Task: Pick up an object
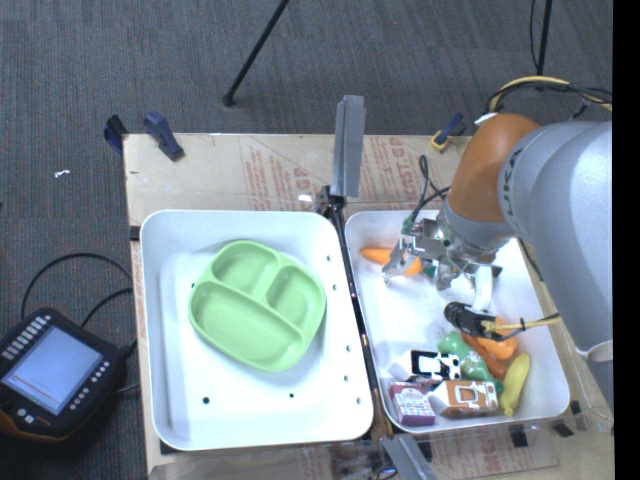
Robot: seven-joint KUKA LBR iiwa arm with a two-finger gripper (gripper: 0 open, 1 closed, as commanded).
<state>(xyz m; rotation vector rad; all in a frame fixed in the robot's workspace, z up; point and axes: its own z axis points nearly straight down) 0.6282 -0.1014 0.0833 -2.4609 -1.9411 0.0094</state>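
At ten o'clock in the right bin [540, 388], our gripper [418, 258] hovered spread-fingered over a carrot [380, 255]; we judged it light, slick plastic, best pinched mid-body.

Divided plate [258, 304] in left bin [160, 268]; gripper [420, 258] above right bin [545, 393] rear, beside carrot [378, 255]; toy pile [460, 373] at front right.

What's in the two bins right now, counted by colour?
Green: 2, the divided plate in the left bin, a small green piece in the right bin.
Orange: 2, carrot-like piece near the gripper, another lower down.
Yellow: 1, banana-like piece.
Printed cartons: 3.
Total: 8; the right-bin heap overlaps, so approximate.
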